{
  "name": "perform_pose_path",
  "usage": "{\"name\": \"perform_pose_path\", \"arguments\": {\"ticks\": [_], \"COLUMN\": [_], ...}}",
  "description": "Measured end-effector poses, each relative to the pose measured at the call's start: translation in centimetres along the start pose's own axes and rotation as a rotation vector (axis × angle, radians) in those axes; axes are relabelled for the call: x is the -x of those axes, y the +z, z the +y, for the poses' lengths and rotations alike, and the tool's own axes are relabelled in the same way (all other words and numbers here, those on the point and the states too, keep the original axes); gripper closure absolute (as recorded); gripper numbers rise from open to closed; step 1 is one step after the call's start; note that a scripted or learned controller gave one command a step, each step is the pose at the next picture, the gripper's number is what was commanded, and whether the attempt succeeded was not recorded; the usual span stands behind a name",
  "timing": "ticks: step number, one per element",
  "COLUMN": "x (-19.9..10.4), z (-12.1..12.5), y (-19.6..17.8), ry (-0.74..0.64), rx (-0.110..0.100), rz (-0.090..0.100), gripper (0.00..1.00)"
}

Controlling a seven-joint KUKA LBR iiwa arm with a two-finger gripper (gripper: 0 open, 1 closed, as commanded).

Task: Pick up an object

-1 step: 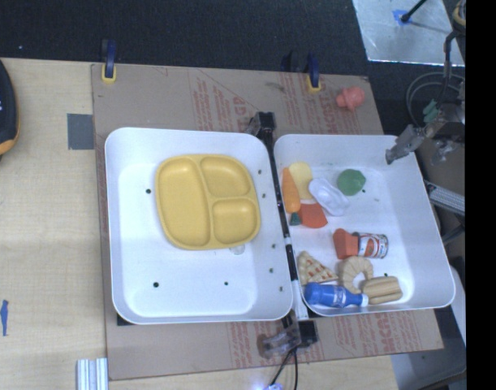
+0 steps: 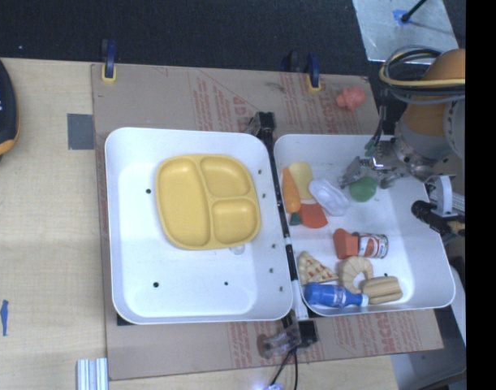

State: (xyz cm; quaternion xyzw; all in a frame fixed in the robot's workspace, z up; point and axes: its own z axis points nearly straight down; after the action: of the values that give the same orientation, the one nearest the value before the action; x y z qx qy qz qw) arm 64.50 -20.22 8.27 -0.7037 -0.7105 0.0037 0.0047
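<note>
I have the gripper [image 2: 363, 175] low in the right bin [image 2: 430, 279], near its back wall, at about one o'clock from the bin's middle. Its metal fingers look spread, and a green toy [image 2: 363, 189] sits just under them, touching or nearly so; I can't tell that it is clamped, so I don't count it as held. My guess is that green piece is the target: it stands a little apart from the rest, which gives the fingers room.

The other pieces crowd the bin's left and front. A yellow piece [image 2: 299, 174], a carrot [image 2: 290, 190] and a red block [image 2: 313, 215] hug the wall at nine o'clock, with a clear piece [image 2: 327, 196] beside them. A can [image 2: 369, 245], a pizza slice [image 2: 312, 266], a blue bottle [image 2: 333, 297] and a bread roll [image 2: 382, 288] pile toward six, touching one another, so a grab there is harder.

The left bin [image 2: 134, 291] carries a yellow tray [image 2: 205, 201], flat, toward twelve.
</note>
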Motion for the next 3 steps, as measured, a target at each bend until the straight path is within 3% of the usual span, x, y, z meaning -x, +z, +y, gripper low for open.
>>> {"name": "perform_pose_path", "arguments": {"ticks": [1, 2, 3], "x": [0.2, 0.2, 1.0], "z": [0.2, 0.2, -5.0], "y": [-2.1, -2.0, -0.8], "ry": [-0.001, -0.004, 0.007], "rx": [0.009, 0.008, 0.003], "rz": [-0.003, -0.003, -0.001], "gripper": [1.00, 0.00, 0.00]}}
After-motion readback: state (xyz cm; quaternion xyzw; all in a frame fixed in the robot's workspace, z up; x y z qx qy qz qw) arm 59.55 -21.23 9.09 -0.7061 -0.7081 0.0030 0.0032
